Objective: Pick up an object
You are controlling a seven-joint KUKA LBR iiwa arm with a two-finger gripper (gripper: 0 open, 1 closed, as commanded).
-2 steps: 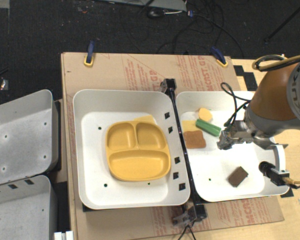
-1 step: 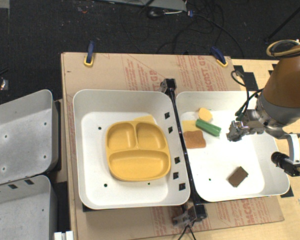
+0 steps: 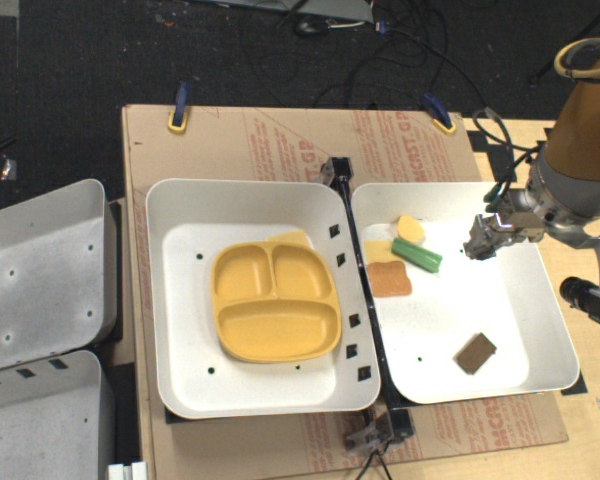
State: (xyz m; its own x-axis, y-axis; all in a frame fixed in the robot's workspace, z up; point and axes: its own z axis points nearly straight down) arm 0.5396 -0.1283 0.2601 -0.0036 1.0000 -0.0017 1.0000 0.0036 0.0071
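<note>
In the right bin (image 3: 540, 318) lie a green stick (image 3: 417, 255), a small yellow piece (image 3: 410, 228), an orange-brown block (image 3: 389, 279) and a brown block (image 3: 475, 353). My gripper (image 3: 482, 240) hangs over the bin's upper right part, to the right of the green stick and apart from it. Nothing shows between its fingers.
The left bin (image 3: 180, 308) holds a yellow divided tray (image 3: 276, 301). A black divider (image 3: 355, 268) runs between the two bins. Spare white bins (image 3: 40, 268) lie off the bench at the left. Clamps hold the cardboard base at its far edge.
</note>
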